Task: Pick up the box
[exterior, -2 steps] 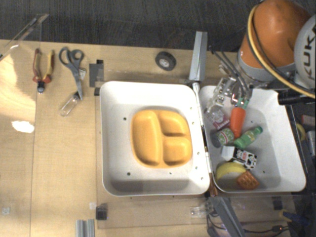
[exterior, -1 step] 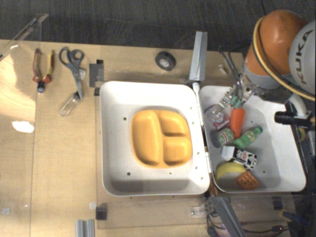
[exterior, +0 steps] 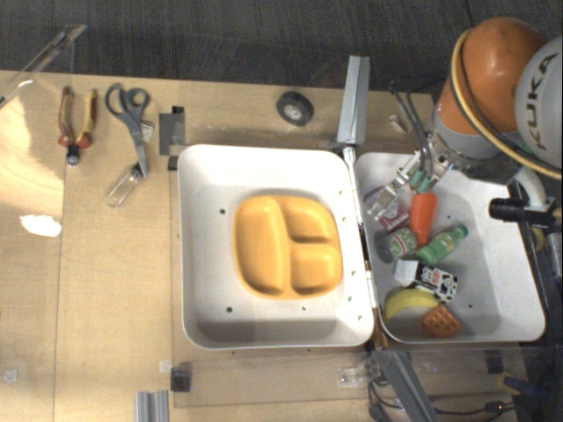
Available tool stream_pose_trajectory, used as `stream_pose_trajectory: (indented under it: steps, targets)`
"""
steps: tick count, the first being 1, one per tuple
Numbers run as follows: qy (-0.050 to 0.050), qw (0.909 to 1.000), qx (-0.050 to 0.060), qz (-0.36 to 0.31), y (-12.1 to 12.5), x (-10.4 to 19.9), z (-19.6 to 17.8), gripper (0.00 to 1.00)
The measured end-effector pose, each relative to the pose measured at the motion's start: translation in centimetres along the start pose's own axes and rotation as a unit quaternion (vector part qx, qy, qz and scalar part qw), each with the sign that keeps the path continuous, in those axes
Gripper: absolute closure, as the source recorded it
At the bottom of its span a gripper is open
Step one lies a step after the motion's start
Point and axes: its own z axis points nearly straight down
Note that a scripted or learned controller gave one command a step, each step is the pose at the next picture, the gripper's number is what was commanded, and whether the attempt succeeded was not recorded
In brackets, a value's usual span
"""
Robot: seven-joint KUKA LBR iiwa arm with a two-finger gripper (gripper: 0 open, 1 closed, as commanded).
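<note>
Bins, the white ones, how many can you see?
2. The left bin holds a yellow tray. The right bin sits beside it, full of small toys, with its top corner hidden under the arm.

A tray (exterior: pixel 288 243) lay in the left bin (exterior: pixel 202 236); the box (exterior: pixel 435 280) lay in the right bin (exterior: pixel 501 262), between bottle (exterior: pixel 442 244) and banana (exterior: pixel 410 301).
</note>
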Motion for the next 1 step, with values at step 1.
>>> stream_pose_trajectory:
  steps: [1]
  targets:
    - [0.001,0.9889,0.001,0.149,-2.72,-3.64,10.66,0.0]
